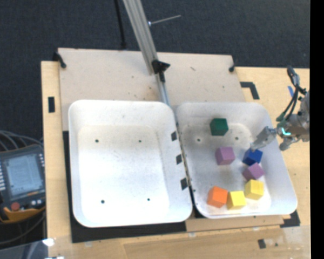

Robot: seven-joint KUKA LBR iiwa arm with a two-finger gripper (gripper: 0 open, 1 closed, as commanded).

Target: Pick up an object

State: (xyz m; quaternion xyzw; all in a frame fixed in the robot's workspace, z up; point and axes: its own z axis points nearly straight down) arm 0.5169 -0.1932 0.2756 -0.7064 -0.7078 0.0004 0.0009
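Note:
The right bin [201, 166] holds several small cubes: a green cube [218, 126] at the back, a purple cube [224, 155] in the middle, and a blue cube [252, 156] beside it. A second purple cube [254, 171] lies just in front of the blue one. Two yellow cubes [254, 189] [236, 199] and an orange cube [217, 196] line the front wall. My gripper [269, 136] reaches in over the bin's right rim, just above and right of the blue cube. Nothing is visibly held.
The left bin [124, 161] sits beside the right one. A slanted metal rail [143, 31] rises from behind the bins. A control pendant [19, 177] lies off the bench at the far left.

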